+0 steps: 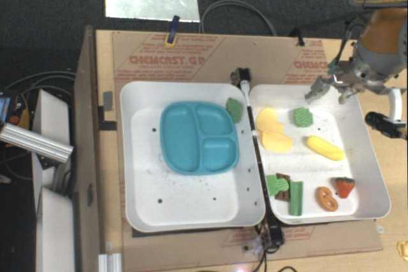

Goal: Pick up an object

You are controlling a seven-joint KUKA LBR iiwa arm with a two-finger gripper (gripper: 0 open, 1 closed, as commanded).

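The arm (pixel 382 28) reaches in from the upper right of the camera view, its orange band sitting above a grey wrist. The wrist angles down and to the left, ending in the gripper (pixel 332 90) at the frame's right-centre. Its two fingers (pixel 315 91) are spread apart, one pointing lower left and the other lower right, with nothing between them. A black fitting projects from the arm near the right edge.

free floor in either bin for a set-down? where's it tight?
Left bin: bare strip in front of the blue divided plate, and down its left side. Right bin: crowded; only a small gap between yellow banana and pretzel.
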